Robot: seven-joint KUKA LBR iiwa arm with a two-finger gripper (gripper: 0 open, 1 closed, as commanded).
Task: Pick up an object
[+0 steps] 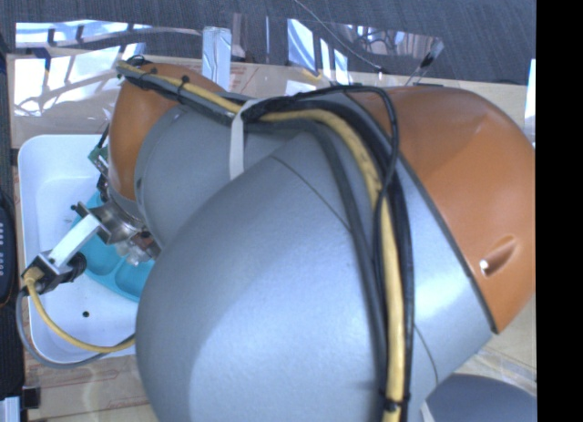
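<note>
where the arm (310,256) looms, bin (41,169) mostly hidden

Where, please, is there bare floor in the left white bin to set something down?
Bare floor shows in the shallow white plastic bin at its far-left corner and near the front rim beside the yellow cable. The middle is crowded by the flat blue object and the end effector.
</note>
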